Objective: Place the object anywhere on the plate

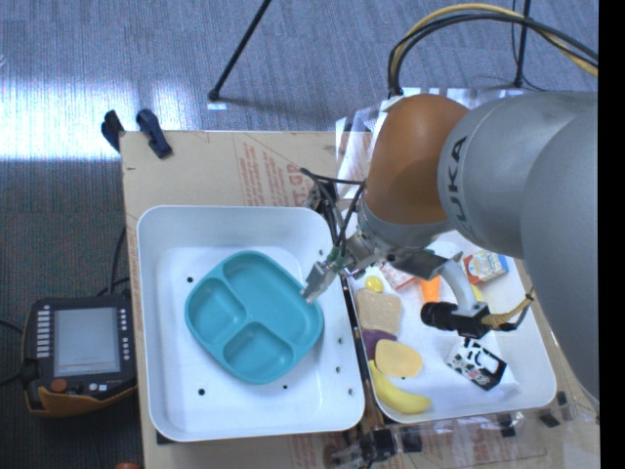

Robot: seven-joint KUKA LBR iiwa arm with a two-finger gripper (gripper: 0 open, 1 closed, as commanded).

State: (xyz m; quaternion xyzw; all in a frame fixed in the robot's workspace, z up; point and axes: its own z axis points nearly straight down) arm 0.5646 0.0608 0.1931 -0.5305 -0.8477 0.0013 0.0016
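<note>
1. The plate (254, 316), teal with three compartments, lies in the left bin (156, 262); all its compartments look bare, so I judge the placing not yet done.
2. The candidate objects sit in the right bin (537, 379): a slice of toast (379, 311), a purple piece (376, 342) under it, a pale yellow round piece (398, 360), a banana (400, 396), an orange piece (430, 288) and a small carton (485, 265). Which one is meant I cannot tell.
3. My hand (317, 283) hovers over the plate's right rim, close to the wall between the bins. The toast lies just to its right, across that wall.
4. I cannot tell whether my hand is apart or together, nor whether it carries anything; the tip is too small to read.
5. Left to do, as I judge it: an object must end up resting on the plate.
</note>
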